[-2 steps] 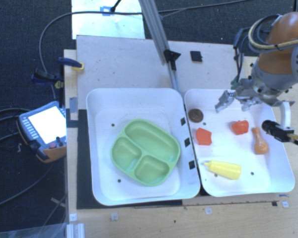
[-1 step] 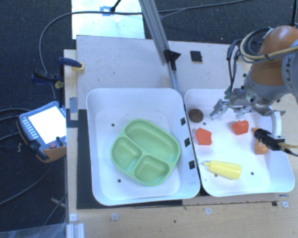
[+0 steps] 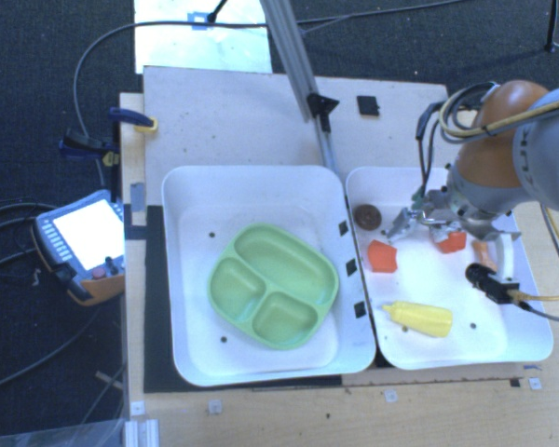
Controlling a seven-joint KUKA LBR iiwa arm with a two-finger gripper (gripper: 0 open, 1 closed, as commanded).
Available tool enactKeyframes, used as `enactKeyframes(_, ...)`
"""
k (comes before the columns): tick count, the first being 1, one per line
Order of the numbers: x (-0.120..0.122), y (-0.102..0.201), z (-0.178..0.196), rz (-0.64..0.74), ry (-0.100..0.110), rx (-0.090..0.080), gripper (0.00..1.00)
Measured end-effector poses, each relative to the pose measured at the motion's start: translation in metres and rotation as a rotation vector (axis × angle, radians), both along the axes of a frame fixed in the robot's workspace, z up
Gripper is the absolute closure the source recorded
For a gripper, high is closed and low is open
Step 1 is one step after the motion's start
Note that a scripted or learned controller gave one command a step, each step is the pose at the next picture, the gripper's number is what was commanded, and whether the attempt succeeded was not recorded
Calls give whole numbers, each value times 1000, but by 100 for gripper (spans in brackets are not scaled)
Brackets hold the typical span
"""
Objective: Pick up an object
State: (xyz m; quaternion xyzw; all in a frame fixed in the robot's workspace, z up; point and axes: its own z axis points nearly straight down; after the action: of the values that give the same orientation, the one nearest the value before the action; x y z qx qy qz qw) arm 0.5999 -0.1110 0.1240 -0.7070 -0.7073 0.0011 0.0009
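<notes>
My gripper (image 3: pixel 402 223) hangs low over the back of the right bin (image 3: pixel 531 343), pointing left. Just left of it lies a small brown round piece (image 3: pixel 366 216). A red-orange block (image 3: pixel 382 256) sits slightly in front of the gripper tip. Another orange piece (image 3: pixel 452 242) lies partly under the gripper body, and a thin orange piece (image 3: pixel 483 250) lies to its right. A yellow bottle-shaped object (image 3: pixel 419 318) rests on its side toward the front of this bin. I see nothing held in the gripper.
The left bin (image 3: pixel 182 277) holds a green divided plate (image 3: pixel 274 285). A grey pole (image 3: pixel 293 49) slants in from the top to the wall between the bins. A tablet (image 3: pixel 82 242) lies off the bench at left.
</notes>
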Motion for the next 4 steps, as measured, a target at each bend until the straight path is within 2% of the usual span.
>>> enactKeyframes(1, 1, 0, -19, 1, -5, 0, 0)
enactKeyframes(2, 2, 0, -9, 0, -8, 0, 100)
enactKeyframes(3, 7, 5, 55, 5, -11, -1, 100)
enactKeyframes(4, 9, 5, 96, 5, -9, -1, 100)
